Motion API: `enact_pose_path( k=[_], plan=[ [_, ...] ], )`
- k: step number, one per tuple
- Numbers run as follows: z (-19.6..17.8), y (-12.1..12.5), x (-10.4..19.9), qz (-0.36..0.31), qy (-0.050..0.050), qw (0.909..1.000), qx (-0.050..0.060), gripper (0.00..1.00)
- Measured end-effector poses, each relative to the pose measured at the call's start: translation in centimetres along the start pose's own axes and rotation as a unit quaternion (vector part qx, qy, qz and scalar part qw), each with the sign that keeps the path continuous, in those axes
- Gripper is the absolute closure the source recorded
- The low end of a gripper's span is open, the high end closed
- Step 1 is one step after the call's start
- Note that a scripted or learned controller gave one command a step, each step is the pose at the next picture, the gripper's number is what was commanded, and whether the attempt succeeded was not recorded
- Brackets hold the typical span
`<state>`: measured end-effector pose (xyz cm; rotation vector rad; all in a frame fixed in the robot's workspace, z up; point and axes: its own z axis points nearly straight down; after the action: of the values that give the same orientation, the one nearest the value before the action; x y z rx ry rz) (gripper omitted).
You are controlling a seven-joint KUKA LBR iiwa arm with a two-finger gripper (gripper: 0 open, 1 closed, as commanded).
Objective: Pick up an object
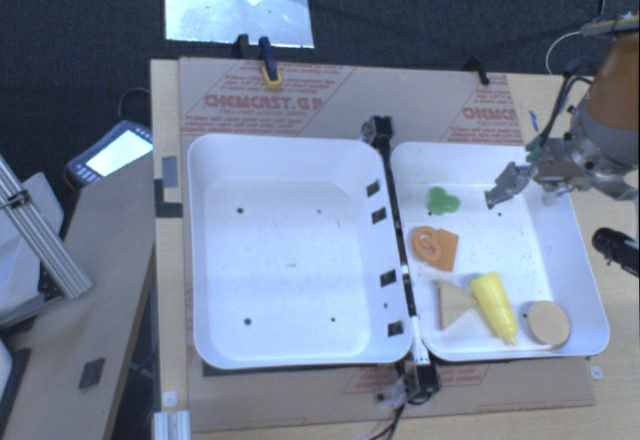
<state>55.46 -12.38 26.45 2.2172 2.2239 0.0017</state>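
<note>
Left bin (285, 253): white, shallow. Right bin (570, 258): green lumpy piece (442, 200) near top left; below it orange flat piece (435, 246) with loop shape on it; tan wedge (455, 304) touching yellow bottle-like object (494, 304), lying tilted; round tan disc (547, 322) at lower right. Gripper (508, 185) above upper part of right bin, nothing between fingers; open or closed, cannot tell

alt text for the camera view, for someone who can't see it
A grey robot arm reaches in from the right, its gripper hovering over the right white bin, which holds a green piece, an orange block, a tan wedge, a yellow bottle and a tan disc. The left white bin sits beside it.
</note>
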Motion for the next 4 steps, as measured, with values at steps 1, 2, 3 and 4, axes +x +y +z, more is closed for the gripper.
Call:
enact_pose_path(
  k=[1, 2, 3, 4],
  plan=[
    [-8.7, -1.6, 11.5, -0.007, 0.002, 1.0000, -0.005, 0.00],
    [-23.8, 1.0, 12.0, -0.002, 0.000, 0.9999, -0.010, 0.00],
    [-24.0, 0.9, 11.9, -0.003, 0.000, 1.0000, -0.003, 1.00],
    [-27.3, -4.5, 22.6, -0.006, 0.002, 1.0000, -0.001, 1.00]
  ],
)
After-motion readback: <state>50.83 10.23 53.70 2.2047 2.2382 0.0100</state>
